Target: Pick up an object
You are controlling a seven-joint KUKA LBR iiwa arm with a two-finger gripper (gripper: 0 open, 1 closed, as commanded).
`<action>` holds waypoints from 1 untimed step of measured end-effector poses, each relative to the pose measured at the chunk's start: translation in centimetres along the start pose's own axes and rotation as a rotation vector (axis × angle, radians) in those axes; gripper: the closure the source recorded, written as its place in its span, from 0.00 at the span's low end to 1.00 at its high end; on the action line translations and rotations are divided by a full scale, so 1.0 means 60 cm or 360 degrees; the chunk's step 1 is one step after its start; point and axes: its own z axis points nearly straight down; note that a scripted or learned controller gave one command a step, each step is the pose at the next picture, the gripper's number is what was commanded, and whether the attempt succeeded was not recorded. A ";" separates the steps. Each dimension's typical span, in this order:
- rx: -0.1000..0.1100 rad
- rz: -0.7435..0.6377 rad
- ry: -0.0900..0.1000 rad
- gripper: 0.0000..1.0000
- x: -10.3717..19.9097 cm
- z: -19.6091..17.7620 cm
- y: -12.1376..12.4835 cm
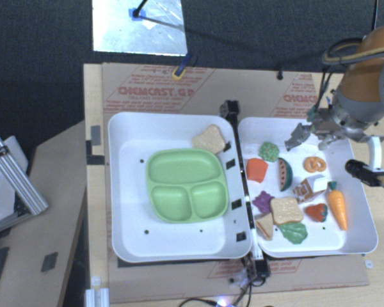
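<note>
Camera view, looking down at a slant, shows two white bins side by side on the bench, and the arm (365, 75) leans in from the right over the far edge of the right bin (361, 235). Its end effector (299, 136) hangs above that bin's far left part; whether it is open or closed I cannot tell from here, though nothing appears to be carried. No single object is set for the pick, but the nearest candidates lie toward the bin's near side from the end effector: the broccoli (268, 150) almost directly below and slightly left, the pretzel (315, 164) to the right, and the watermelon slice (284, 174) between them, its long axis running far-to-near. Further toward the near edge sit a slice of bread (286, 210), a carrot (337, 208) lying lengthwise along the right wall, and a purple piece (263, 201). I'd judge the broccoli the shortest reach, a short drop down. The left bin (125, 190) holds a green divided plate (185, 184) and a second bread slice (210, 139) at its far right corner. Red print on the brown sheet (157, 89) under the bins reads "CHEMCAST".
</note>
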 end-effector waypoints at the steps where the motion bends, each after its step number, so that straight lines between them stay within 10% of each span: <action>1: -0.0021 -0.0004 -0.0003 0.00 0.001 -0.013 0.005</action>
